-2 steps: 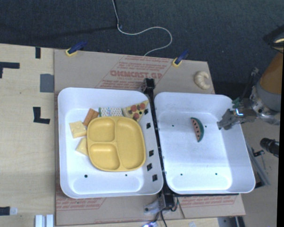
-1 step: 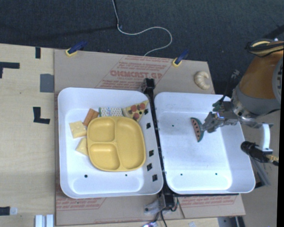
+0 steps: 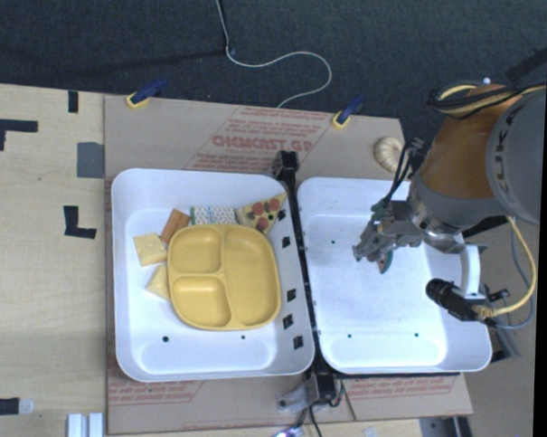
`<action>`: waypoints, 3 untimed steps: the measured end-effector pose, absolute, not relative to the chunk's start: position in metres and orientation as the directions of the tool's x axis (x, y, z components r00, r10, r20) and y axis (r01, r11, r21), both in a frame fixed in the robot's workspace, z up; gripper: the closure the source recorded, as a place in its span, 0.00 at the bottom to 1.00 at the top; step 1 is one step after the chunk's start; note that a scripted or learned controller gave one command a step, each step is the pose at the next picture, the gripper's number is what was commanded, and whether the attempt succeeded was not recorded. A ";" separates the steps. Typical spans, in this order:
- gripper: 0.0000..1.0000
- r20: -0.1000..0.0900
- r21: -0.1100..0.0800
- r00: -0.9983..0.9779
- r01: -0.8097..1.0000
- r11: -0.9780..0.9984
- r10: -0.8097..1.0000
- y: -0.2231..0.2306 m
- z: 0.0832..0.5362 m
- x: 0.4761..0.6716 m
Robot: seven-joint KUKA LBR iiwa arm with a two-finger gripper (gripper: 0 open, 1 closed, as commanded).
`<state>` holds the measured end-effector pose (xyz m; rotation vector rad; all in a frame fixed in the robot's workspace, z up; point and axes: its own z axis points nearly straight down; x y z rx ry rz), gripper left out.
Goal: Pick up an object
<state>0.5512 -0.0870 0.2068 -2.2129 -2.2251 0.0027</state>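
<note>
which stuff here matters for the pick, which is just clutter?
Job:
claw, over the right bin
yellow divided plate in the left bin
small pieces beside the plate

Clutter:
white cable
clamps
cardboard sheet

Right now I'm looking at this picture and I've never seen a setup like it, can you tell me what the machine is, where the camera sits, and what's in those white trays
The picture comes from one camera fixed above a bench, looking down at a slant. The grey machine with the orange band on the right is a robot arm. At its end is a gripper, a two-fingered hand, which hangs over the right bin. Nothing can be seen between its fingers, so it does not appear to hold anything.

Two shallow white bins sit side by side. In the left bin lies a yellow plate with three compartments. Around and partly under it are smaller things: a tan square, a brown piece and some patterned bits near the top, too small to name. Its job is to pick up one object.
</note>
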 end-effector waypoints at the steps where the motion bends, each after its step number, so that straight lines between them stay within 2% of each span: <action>1: 1.00 0.003 -0.003 -0.008 1.000 0.008 1.000 -0.023 0.209 0.542; 3: 1.00 0.002 -0.002 -0.008 1.000 0.008 1.000 0.081 0.220 0.533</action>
